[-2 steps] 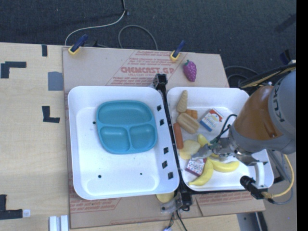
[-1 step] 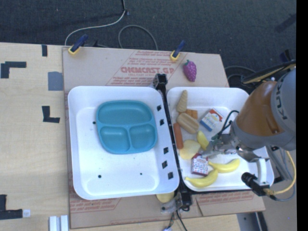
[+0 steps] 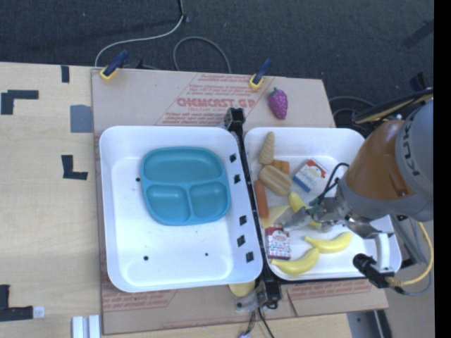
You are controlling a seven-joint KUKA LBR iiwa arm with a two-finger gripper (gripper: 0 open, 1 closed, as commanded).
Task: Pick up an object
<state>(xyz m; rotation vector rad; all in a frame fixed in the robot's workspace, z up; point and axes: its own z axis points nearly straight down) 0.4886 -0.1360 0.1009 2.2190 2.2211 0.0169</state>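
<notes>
Arm [image 3: 384,171] came in from 3 o'clock, grey with orange band, wrist over the 3 o'clock side of the right bin [image 3: 352,138]. Hand [image 3: 294,220] pointed toward 9 o'clock, low inside that bin, tips near the middle of the toy pile. Can't tell how far the hand was parted, and nothing visibly sat in its grip.

Right bin contents:
- cone-shaped tan piece [image 3: 266,148] at 11 o'clock of the bin, against the divider side
- hot dog bun [image 3: 275,180] just below it, with an orange carrot-like stick [image 3: 261,199] beside it at 9 o'clock
- small blue-and-white carton [image 3: 309,175] near bin centre, 12 o'clock of the hand
- yellow chunk [image 3: 296,202] touching or just beside the hand tips; too blurred to say which
- red-and-white packet [image 3: 279,244] at 6 o'clock of the hand
- two bananas: one [image 3: 330,243] at 5 o'clock of the hand, other [image 3: 297,261] near the bin's 6 o'clock wall

Left bin [image 3: 116,210] held a blue divided plate [image 3: 187,185], sitting toward its 12 o'clock half. Few dark specks on the bin floor.

Outside the bins: purple grape bunch [image 3: 278,103] on the cardboard sheet [image 3: 176,97] at 12 o'clock of the right bin. Two clamps with yellow tips pinned the sheet's far edge, one [image 3: 113,67] at 10 o'clock, one [image 3: 259,75] nearer 12. Wooden worktop [image 3: 42,210] at 9 o'clock.
</notes>
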